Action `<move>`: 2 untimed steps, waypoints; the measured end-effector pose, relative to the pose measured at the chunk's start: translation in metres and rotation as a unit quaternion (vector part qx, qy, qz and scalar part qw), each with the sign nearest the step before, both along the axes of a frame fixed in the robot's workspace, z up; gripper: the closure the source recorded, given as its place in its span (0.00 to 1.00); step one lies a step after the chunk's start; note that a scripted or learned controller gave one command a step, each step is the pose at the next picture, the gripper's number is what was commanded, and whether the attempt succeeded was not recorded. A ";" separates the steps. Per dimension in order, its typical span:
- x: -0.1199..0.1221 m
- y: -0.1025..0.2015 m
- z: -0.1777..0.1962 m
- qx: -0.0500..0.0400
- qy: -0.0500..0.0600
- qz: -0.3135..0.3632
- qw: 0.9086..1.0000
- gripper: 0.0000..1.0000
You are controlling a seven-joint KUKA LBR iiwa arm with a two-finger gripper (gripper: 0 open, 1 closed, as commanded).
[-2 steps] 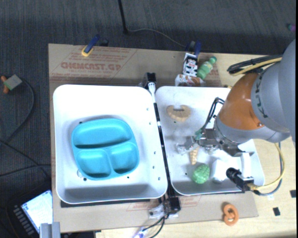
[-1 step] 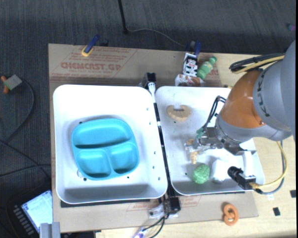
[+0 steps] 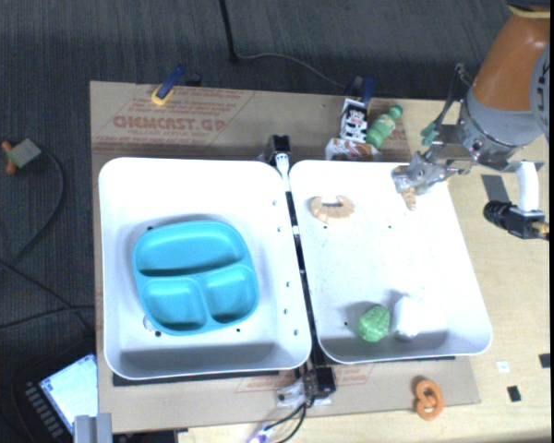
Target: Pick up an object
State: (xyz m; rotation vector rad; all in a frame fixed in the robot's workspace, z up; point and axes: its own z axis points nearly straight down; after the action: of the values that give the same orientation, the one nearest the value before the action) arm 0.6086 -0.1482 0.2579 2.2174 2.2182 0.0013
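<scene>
The right bin [image 3: 425,257] holds a tan crescent-shaped piece [image 3: 332,208] near its far left. A green lumpy object [image 3: 374,323] and a white object [image 3: 409,317] lie side by side at its near edge. My gripper [image 3: 411,190] hangs over the far right corner of this bin, reaching in from the right below the orange wrist band [image 3: 515,58]. It is well to the right of the tan piece and far from the green and white objects. A small tan bit shows at its tip; I cannot tell what that is.
The left bin [image 3: 115,192] holds a blue divided tray [image 3: 196,275]. Behind the bins stand a small printed box [image 3: 352,123] and a green toy [image 3: 382,127]. An orange ring-shaped item [image 3: 429,397] lies on the bench in front. Blue clamps [image 3: 168,86] hold the board.
</scene>
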 end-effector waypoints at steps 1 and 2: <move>0.008 0.069 -0.021 0.001 0.003 0.001 1.000 1.00; 0.060 0.133 -0.033 0.001 0.002 0.001 1.000 1.00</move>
State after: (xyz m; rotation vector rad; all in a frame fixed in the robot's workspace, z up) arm 0.6682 -0.0151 0.2248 2.2190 2.2243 -0.0009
